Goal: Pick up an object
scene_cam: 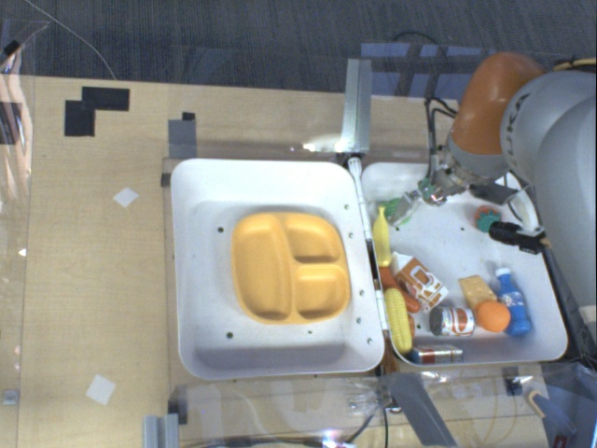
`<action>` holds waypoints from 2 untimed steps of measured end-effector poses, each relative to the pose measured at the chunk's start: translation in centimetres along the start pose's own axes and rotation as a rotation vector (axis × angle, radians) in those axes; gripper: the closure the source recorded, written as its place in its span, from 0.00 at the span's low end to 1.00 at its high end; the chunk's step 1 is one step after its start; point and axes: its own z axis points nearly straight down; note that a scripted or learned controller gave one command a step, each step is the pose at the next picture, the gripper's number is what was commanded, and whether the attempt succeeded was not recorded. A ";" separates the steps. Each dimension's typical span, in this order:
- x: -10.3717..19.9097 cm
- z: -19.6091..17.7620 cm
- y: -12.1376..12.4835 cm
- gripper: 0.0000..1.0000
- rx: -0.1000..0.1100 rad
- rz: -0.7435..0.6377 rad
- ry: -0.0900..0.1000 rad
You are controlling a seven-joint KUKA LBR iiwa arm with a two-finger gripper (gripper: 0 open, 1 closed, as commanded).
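Fingers (424, 192): camera view too blurry up there, I can't tell how far apart they sit or if they grip anything. They hover at the far end of the right shallow white plastic bin (550, 348), touching or just beside a small green object (399, 207). Judging from this, pick not done. Left white bin (187, 250) carries a glossy yellow moulded divided tray (289, 267). Right bin: yellow knobbly corn cob (397, 314), smooth orange ball (493, 317), blue bottle (513, 304).
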 end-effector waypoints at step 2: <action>6.8 -10.4 -0.5 1.00 -0.024 0.150 0.008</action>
